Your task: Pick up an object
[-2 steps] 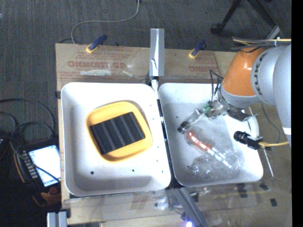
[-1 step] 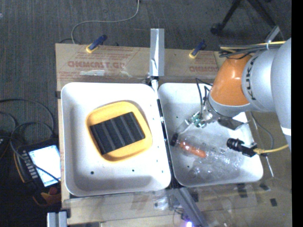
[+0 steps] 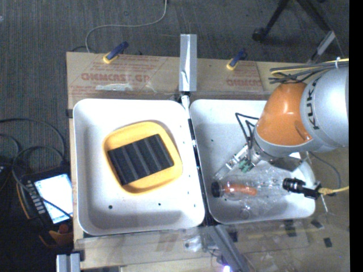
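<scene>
L bin, a shallow white plastic tray (image 3: 91, 208), holds a yellow rounded-rectangle dish w/ a dark ribbed insert (image 3: 142, 157), lying flat near the middle, slightly skewed; prob. just parked there as a possible pick item, well apart from the arm. The divider strip betw. bins runs up to a grey upright post (image 3: 188, 61). R bin, a second shallow white tray (image 3: 218, 123), has a clear plastic bottle w/ black cap and an orange-red piece inside (image 3: 247, 188), lying on its side near the front wall, cap toward the divider. The gripper (image 3: 245, 162) sits just above/beside the bottle's upper side; can't tell the state of the tool from this angle. Grey arm w/ orange band (image 3: 286, 123) reaches in from the R, wrist bent down over the R bin, so the bottle looks like the target.
</scene>
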